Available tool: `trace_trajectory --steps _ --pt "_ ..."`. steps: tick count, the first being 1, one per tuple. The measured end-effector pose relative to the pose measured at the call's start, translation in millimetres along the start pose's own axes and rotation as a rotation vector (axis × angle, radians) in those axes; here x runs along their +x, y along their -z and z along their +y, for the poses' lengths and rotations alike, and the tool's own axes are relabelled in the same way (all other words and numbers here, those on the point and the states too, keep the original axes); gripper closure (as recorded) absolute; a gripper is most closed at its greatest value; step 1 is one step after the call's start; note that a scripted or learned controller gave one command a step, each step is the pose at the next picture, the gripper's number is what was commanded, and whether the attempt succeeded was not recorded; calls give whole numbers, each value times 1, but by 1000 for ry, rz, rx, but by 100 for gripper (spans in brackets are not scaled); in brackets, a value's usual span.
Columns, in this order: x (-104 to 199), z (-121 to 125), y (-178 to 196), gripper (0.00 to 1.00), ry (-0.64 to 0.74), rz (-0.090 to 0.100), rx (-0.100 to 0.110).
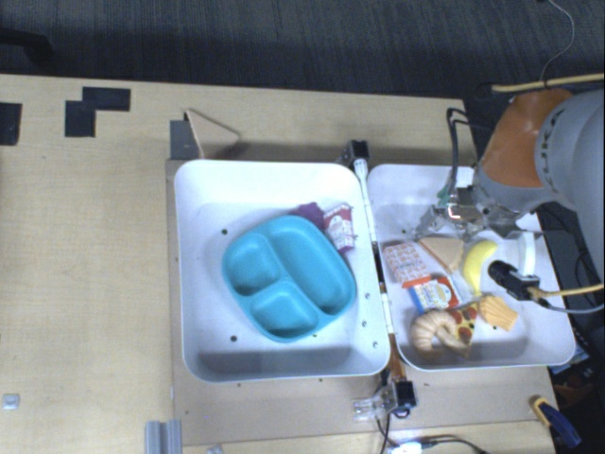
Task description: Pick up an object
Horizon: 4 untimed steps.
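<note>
My gripper (446, 218) hangs low over the back part of the right bin (544, 348), under the grey arm with its orange band. Just in front of it lie a tan wedge (442, 250) and a yellow fruit-shaped piece (476, 259). Further forward are a printed card (405, 261), a small blue-and-red packet (431, 293), a croissant (435, 329) and a waffle-like piece (498, 312). Nothing can be seen held in the gripper.
The left bin (203, 348) holds a blue divided plate (287, 277) with a purple snack packet (333, 223) at its back right edge. A raised divider (374, 253) separates the two bins. The arm covers the right bin's back right corner.
</note>
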State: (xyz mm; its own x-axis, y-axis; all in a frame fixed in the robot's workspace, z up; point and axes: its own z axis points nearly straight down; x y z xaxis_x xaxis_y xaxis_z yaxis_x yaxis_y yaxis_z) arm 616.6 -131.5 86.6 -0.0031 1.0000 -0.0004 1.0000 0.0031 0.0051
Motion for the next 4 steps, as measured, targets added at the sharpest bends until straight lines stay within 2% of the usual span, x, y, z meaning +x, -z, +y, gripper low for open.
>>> trace_trajectory --steps 1,2,3,4 --pt "0 3 13 100 2 -1 -7" --pt "0 3 13 0 2 -1 -7" --pt "-3 -58 1 0 -1 -1 -2" --pt "-3 -56 13 100 0 -2 -9"
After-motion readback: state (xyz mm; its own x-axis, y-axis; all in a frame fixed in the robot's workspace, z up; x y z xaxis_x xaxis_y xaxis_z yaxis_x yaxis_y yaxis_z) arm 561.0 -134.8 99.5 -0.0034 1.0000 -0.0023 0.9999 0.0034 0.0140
